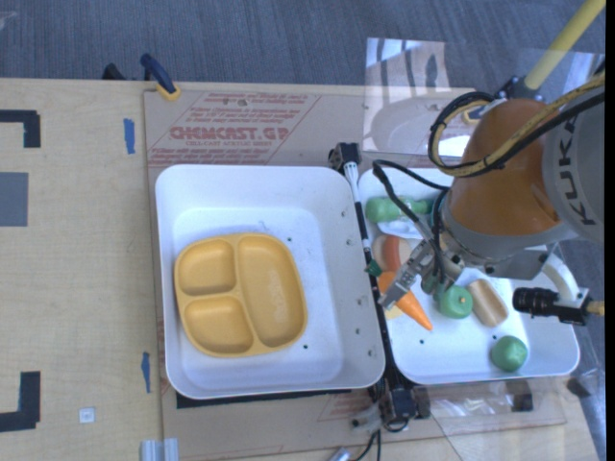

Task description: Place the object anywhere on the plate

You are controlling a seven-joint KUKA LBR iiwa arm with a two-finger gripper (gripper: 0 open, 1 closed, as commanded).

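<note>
We note two bins side by side on the counter point(77, 257). The left bin point(327, 219) holds a divided plate point(240, 293). In the right bin point(548, 358), toy foods lie clustered under the arm point(504, 176): a carrot point(413, 308) nearest the divider, a round piece point(508, 352) at the near right.

Arm in from the right, wrist bent low.
My gripper point(404, 286) points down-left (orange band just above the wrist).
</note>
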